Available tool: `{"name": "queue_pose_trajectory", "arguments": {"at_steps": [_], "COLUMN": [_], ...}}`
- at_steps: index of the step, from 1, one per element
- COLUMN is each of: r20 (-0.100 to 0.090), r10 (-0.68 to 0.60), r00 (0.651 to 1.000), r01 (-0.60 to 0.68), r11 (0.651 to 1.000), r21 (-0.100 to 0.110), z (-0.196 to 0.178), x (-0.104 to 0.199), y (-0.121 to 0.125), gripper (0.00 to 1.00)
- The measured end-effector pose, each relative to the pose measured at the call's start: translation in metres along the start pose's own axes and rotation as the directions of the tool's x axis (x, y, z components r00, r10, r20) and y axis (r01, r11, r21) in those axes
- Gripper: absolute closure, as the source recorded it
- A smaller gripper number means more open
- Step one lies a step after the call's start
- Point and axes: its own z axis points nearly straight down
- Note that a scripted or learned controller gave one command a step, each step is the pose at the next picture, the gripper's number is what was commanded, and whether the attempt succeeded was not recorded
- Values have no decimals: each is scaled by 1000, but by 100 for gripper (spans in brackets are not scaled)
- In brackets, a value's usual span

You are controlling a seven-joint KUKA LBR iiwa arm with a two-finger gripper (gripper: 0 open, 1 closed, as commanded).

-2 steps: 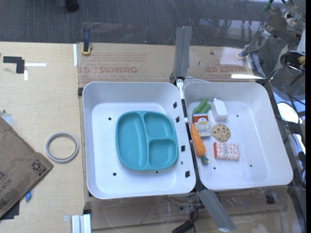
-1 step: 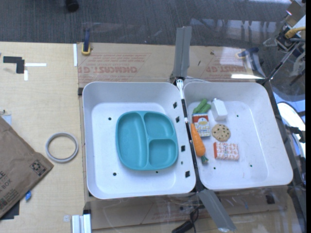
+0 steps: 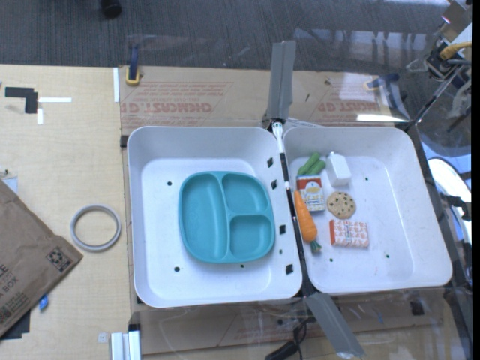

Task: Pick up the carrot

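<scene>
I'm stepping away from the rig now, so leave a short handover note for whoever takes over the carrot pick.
Gripper: state cannot be told.
Carrot: the orange toy carrot with a green tip lies in the right white bin, along its left wall, beside the round cookie and the red-and-white packet.
Left white bin holds a teal divided plate.
Done: nothing yet.
Left: reach, grasp and lift the carrot.

Grey carpet [image 3: 225,21] beyond wooden bench [image 3: 60,163]

Prob. a robotics lab: white bins [image 3: 142,201] on taped cardboard bench [image 3: 195,100], toy food, cables [image 3: 289,343]
</scene>
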Motion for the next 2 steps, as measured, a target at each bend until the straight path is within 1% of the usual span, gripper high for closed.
{"name": "queue_pose_trajectory", "arguments": {"at_steps": [2], "r20": [0], "r10": [0], "r00": [1000], "r01": [0], "r11": [1000], "r21": [0], "z": [0], "x": [0], "y": [0], "gripper": [0]}}
